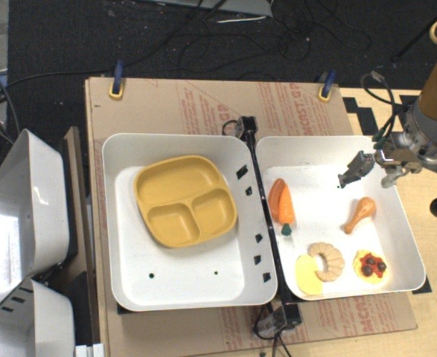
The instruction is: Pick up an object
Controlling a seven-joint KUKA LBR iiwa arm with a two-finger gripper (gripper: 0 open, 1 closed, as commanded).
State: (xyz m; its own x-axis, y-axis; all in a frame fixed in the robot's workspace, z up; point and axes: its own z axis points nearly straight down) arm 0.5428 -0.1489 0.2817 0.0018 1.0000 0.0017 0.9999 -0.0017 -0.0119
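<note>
a flat brown board (203, 106) lies on a dark floor (54, 28), and black wires (203, 28) run over the floor at 12 o'clock. two yellow clamps (116, 89) pinch the board's far edge, one at 11 o'clock and one at 1 o'clock. more white tubs (21, 199) sit off the board at 9 o'clock.

two white bins sit side by side on the board, touching down the middle. the left bin (196, 281) holds a yellow plate (185, 200) with three parts, lying near its far side.

the right bin (315, 155) holds the toy food. an orange carrot (281, 202) lies by the bin's left wall, at 9 o'clock in that bin. a toy chicken leg (360, 213) lies at about 3 o'clock in the bin. a pale curled shrimp (327, 260) sits on a flat yellow slice (306, 277) at 6 o'clock. a small tart with dark berries (371, 265) sits at 5 o'clock, just beside the shrimp.

the arm (434, 103) comes in from 3 o'clock. the gripper (354, 171) hangs over the far right part of the right bin, at about 1 o'clock in it. nothing is between its fingers. i cannot tell how wide they stand. the chicken leg is the nearest toy, just toward 6 o'clock from the gripper, and nothing lies between them.
</note>
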